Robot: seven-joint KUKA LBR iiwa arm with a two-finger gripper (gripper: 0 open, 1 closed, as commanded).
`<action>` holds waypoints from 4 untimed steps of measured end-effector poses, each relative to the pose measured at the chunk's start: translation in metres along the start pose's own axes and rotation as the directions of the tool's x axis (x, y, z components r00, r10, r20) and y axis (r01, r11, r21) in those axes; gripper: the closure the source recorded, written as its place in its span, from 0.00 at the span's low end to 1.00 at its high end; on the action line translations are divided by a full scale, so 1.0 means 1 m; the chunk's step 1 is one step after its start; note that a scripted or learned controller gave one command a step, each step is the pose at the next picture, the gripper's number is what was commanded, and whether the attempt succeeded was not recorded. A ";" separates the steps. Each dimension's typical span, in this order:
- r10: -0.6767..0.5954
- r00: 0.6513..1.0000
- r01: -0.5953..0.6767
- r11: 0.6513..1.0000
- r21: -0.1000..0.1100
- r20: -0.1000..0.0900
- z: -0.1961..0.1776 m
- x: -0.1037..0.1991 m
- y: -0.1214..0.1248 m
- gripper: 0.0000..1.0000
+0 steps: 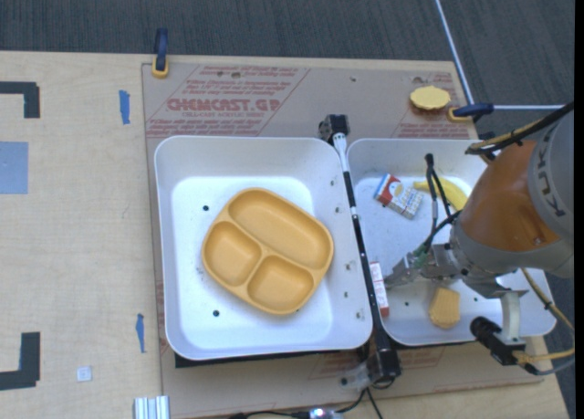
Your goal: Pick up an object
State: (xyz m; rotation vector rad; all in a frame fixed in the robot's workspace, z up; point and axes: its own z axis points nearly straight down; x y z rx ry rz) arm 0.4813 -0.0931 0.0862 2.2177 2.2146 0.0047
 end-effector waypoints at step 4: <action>-0.003 1.000 0.003 1.000 0.001 -0.003 0.000 -0.003 0.000 0.00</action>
